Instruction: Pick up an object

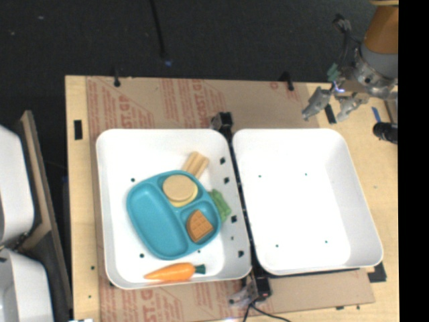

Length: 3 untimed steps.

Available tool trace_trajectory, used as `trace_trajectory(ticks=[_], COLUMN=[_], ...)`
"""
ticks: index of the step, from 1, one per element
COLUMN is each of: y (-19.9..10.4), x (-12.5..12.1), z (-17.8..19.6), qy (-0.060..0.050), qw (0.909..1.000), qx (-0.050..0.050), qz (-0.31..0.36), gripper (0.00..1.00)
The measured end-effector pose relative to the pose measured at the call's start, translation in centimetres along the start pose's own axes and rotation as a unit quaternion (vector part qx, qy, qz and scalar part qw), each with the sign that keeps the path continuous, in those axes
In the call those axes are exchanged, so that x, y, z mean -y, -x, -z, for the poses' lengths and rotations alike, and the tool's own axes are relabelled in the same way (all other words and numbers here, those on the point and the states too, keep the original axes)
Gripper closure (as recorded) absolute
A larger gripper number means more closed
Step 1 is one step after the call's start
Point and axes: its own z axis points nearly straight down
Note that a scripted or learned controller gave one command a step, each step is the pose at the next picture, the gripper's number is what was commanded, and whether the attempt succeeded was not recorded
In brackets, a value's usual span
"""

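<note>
Toy food in the left white bin [110, 180]; gripper [330, 108] above the counter's [147, 102] far right corner.

From the overhead camera, a smooth blue plastic divided tray [157, 223] lies in the left shallow bin, carrying a round tan cookie [180, 188] and a brown textured toast-shaped piece [200, 225]. A pale wooden block [196, 163] touches its far edge, a green piece [221, 205] its right, and an orange plastic carrot [174, 272] lies nearer the front. The right white bin [305, 200] sits alongside on the tan printed counter. The grey arm's gripper hangs beyond it, fingers spread, pinching nothing.

Gripper [330, 107] aloft — fingers [313, 106] spread, empty
</note>
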Motion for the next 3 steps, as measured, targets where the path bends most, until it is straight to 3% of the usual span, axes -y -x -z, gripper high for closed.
trace_trajectory(ticks=[1,2,3], y=[1.8,3.4,2.9], x=[-0.7,-0.7,2.0], z=[-2.2,1.1,3.2], qy=[-0.001,0.001,0.001], qw=[1.0,1.0,0.9996], qx=[0.0,0.0,0.0], qz=[-0.001,0.0,-0.029], gripper=[0.0,0.0,0.0])
